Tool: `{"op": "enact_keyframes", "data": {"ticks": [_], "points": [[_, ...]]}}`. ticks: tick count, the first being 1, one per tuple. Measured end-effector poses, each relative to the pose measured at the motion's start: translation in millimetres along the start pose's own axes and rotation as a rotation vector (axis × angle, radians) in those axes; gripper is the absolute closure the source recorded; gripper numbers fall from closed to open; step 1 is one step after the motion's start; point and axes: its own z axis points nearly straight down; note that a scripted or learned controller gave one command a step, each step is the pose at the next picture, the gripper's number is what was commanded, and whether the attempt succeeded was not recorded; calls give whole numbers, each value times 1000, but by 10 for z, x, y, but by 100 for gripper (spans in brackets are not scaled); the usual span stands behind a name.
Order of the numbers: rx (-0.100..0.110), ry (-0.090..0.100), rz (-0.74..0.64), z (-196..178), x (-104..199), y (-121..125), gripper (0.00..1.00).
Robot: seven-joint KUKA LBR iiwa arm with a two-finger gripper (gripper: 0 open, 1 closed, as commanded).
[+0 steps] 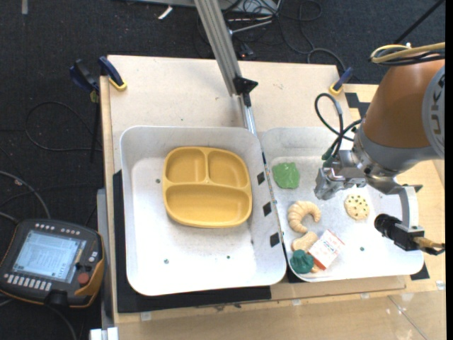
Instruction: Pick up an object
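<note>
The gripper (327, 187) hangs over the right bin (396, 261), between the green piece (287, 175) and the cookie (357, 206); whether its fingers are spread or pressed together, I cannot tell. A croissant (304, 215), carton (326, 249) and dark-green toy (302, 261) lie nearer the bin's front-left, and a yellow tray (207, 186) sits in the left bin (141, 261).

**What I count on my bench**

I see two white bins: the left bin (141, 261) and the right bin (396, 261). One yellow divided plate (207, 186) has three compartments. Beside my one gripper (328, 187) I count five small items: one green leaf-shaped piece (287, 175), one cookie (357, 206), one croissant (304, 215), one red-and-white packet (327, 249), one dark green lump (303, 262). One teach pendant (49, 259).
</note>
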Motion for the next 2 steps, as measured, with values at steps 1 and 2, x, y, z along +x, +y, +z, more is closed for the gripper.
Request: {"op": "enact_keyframes", "data": {"ticks": [1,2], "points": [[0,0,-1,-14,445,24,100],[3,1,0,125,994,34,100]]}}
